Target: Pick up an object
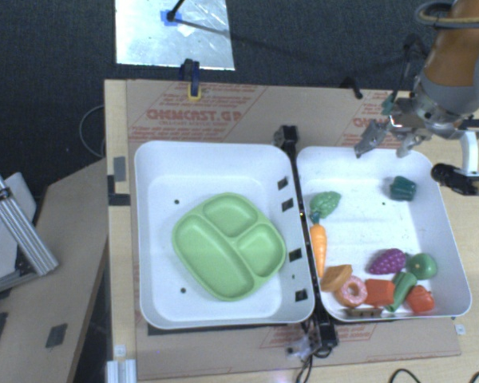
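Lower edge of frame: bench (223,349), tan, with a cardboard sheet under two white bins.

Right bin (447,238), lower right corner: a cluster of toy foods. A red pepper (420,299) lies nearest the rim, touching a green stalk (402,287) that leans against an orange block (379,291). A pink doughnut (353,292) sits just left of the block, with a tan piece (336,277) touching its upper left. Behind these, purple grapes (387,260) lie beside a green ball (422,266).

Right bin, left wall: a carrot (318,248) lies lengthwise along the divider, and a green leafy piece (325,204) rests just above its top end.

Right bin, upper right: a dark green block (402,187) stands alone, well apart from the cluster.

Left bin (156,214): a pale green tray (227,246) with three compartments, lying flat and turned at an angle, near the bin's middle.

Upper right of frame: gripper (390,144), fingers spread apart with nothing between them, poised above the right bin's far rim. The dark green block lies just below and slightly right of it, not touching; the other foods lie well below it in the frame.

Top of frame: a blue clamp (191,76) on the bench's far edge, and a silvery sheet (174,22) on the dark floor beyond.
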